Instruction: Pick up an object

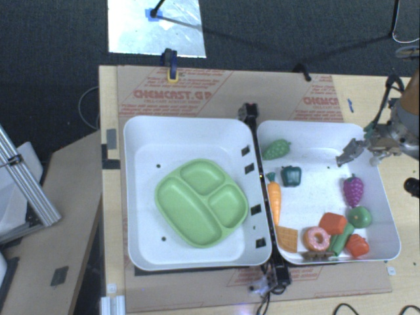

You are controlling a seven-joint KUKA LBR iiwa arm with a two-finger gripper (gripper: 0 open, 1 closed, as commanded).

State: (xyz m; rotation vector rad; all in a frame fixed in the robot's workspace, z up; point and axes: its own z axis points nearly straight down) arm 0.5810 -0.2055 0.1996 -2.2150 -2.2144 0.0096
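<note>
The right bin (308,153) holds several toy foods: a light green vegetable (277,149), a dark green pepper (291,175), a carrot (274,202), purple grapes (353,190), a green apple (359,216), a pink donut (317,239) and an orange-red piece (333,223). My gripper (361,156) hovers over the bin's far right corner, above and just beyond the grapes. Its fingers are spread open with nothing between them.
The left bin (151,143) holds a green divided plate (201,203). A black clip (249,112) sits where the two bins meet. A tan cracker (286,237), a green stick (340,241) and a red piece (357,245) crowd the right bin's near edge.
</note>
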